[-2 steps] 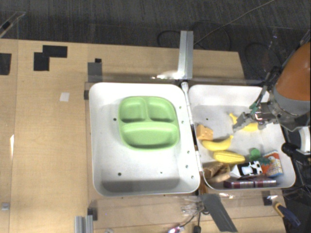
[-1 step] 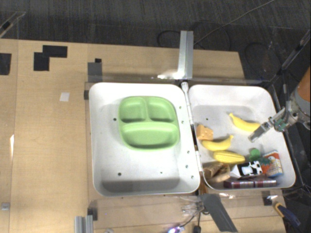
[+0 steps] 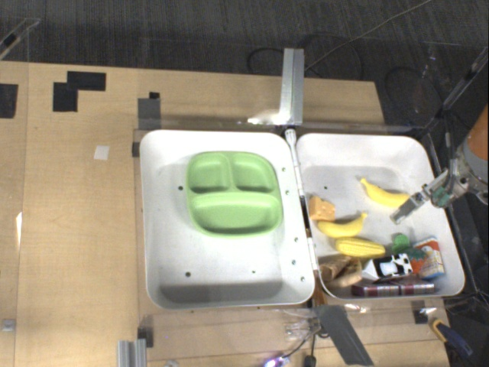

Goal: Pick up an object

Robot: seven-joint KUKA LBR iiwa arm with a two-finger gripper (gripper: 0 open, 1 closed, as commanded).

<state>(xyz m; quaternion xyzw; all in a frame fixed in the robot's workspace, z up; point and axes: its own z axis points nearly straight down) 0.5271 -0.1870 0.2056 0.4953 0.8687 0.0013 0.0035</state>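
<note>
The right bin holds several small objects. A yellow banana lies near its right wall, and a second banana lies in the middle above a yellow oblong piece. My gripper reaches in from the right, low over the bin, just right of and slightly below the first banana. Nothing shows in its grasp. A tan wedge sits by the bin's left wall.
The left bin carries a green divided plate. Along the right bin's front lie a brown item, a black-and-white toy, a green piece, a red-and-white pack and a dark bar.
</note>
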